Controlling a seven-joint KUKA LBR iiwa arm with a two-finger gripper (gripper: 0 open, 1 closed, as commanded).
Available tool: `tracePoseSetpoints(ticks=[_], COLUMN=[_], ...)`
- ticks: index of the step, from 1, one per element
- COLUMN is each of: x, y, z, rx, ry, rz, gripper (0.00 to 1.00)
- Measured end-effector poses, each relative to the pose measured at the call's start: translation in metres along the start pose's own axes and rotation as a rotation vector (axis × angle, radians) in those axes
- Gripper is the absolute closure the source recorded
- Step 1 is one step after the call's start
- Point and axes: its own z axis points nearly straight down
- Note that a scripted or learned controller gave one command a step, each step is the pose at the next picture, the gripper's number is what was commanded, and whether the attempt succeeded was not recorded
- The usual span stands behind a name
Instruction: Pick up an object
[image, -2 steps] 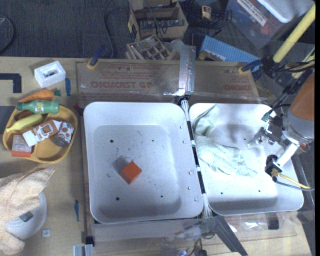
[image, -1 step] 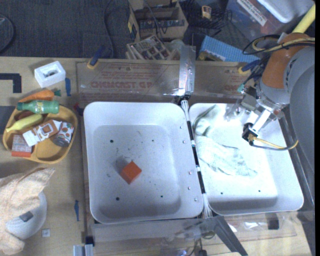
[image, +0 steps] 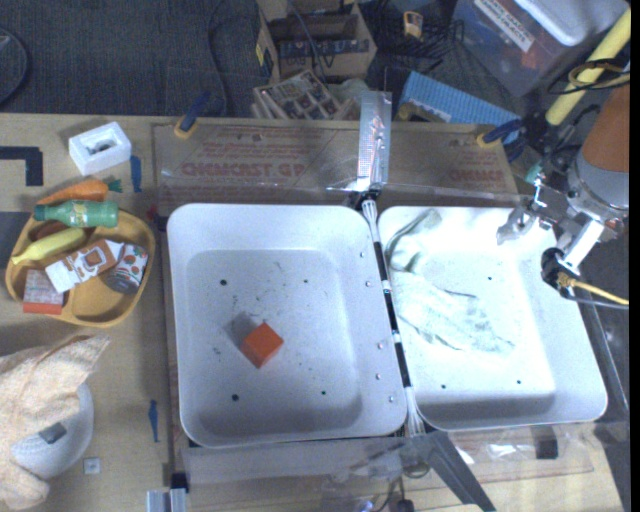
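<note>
The orange block (image: 263, 344) lies on the floor of the left bin (image: 200, 240), slightly left of centre and toward the near side, clear of all walls. The right bin (image: 580, 395) contains a crumpled white cloth (image: 455, 310) spread across its middle. The end effector (image: 545, 232) is positioned above the far right corner of the right bin, well apart from the block. Its fingers appear spread, with nothing between them. A yellow bowl (image: 100, 310) of toy food items rests on the worktop (image: 120, 400), left of the bins.
</note>
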Motion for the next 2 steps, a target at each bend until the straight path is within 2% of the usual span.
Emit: tracePoseSetpoints(ticks=[1, 2], x=[-0.031, 0.005], y=[-0.077, -0.043], z=[0.02, 0.001], rx=[0.003, -0.003], ry=[0.0, 0.001], rz=[0.213, 0.125], gripper=[0.0, 0.0])
